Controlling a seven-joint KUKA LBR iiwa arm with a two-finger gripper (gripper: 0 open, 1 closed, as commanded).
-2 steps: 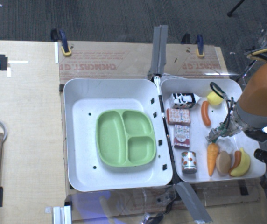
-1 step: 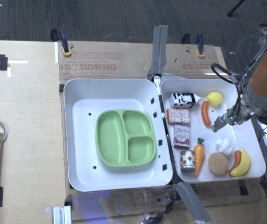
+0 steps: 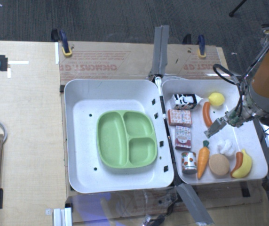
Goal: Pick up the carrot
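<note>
Bins (image 3: pixel 73 126): white plastic, matt, faintly textured. Tray (image 3: pixel 126 139): pale green plastic, smooth, soft sheen. Carrot (image 3: pixel 202 161): orange plastic, smooth, slightly glossy. Banana (image 3: pixel 244 165) and lemon (image 3: pixel 216 99): yellow plastic, glossy. Can (image 3: pixel 188 162): metallic rim, printed paper label. Cartons (image 3: pixel 180 117): printed card. Desk (image 3: pixel 26 121): pale wood, matt. Board behind bins (image 3: pixel 111 62): brown cardboard, printed. Floor (image 3: pixel 101 8): dark carpet, rough. Pincer (image 3: pixel 214 126): grey metal, dull.

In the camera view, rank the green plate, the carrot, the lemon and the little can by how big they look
1. green plate
2. carrot
3 and 4. little can and lemon look too alike to rank.
</note>
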